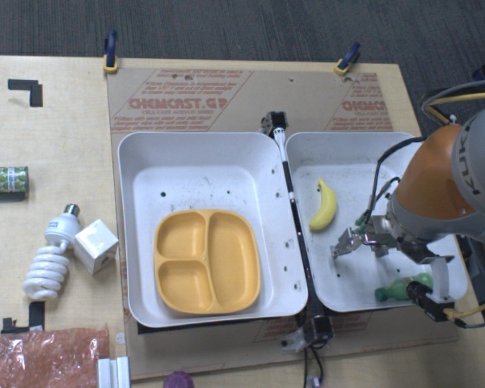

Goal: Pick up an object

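Note:
A yellow banana (pixel 324 205) lies in the right bin (pixel 352 148), near its left wall. A green object (pixel 400 288) rests by that bin's front right corner, partly under the arm. My gripper (pixel 345 243) hangs low over the middle of the right bin, just below and to the right of the banana and to the upper left of the green object. Nothing shows in its grasp. A yellow divided plate (pixel 208 261) sits in the left bin (pixel 194 148).
Off to the left on the bench lie a white spiral light bulb (pixel 50 259), a small white box (pixel 96 246), a green can (pixel 10 181) and a pink bag (pixel 44 360). A black divider (pixel 287 184) runs between the two bins.

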{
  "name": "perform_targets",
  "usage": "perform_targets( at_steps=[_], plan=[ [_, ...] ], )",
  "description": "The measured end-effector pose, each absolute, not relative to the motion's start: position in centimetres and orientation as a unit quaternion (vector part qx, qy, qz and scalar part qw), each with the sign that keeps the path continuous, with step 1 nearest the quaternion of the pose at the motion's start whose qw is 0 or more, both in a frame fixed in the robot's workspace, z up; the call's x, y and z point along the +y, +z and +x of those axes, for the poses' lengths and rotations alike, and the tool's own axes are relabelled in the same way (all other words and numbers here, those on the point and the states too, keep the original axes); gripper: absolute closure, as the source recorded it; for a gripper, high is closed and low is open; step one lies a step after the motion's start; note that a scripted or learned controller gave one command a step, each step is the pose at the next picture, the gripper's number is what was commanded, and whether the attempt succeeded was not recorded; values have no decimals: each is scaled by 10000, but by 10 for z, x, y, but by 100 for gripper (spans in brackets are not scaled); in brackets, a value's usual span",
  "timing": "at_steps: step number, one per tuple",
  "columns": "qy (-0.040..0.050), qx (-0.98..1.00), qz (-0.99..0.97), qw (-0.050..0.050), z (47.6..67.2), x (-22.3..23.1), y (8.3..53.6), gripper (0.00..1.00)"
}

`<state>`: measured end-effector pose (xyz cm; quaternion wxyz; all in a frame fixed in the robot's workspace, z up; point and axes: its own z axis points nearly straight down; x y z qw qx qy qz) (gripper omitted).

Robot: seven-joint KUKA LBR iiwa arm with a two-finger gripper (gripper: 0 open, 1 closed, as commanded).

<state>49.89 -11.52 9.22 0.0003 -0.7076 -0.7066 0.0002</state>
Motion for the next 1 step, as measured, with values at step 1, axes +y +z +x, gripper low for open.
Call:
perform_targets(
  at_steps=[1],
  plan=[
    [-3,-7062,-7080,-10,500,-116,102,100]
  ],
)
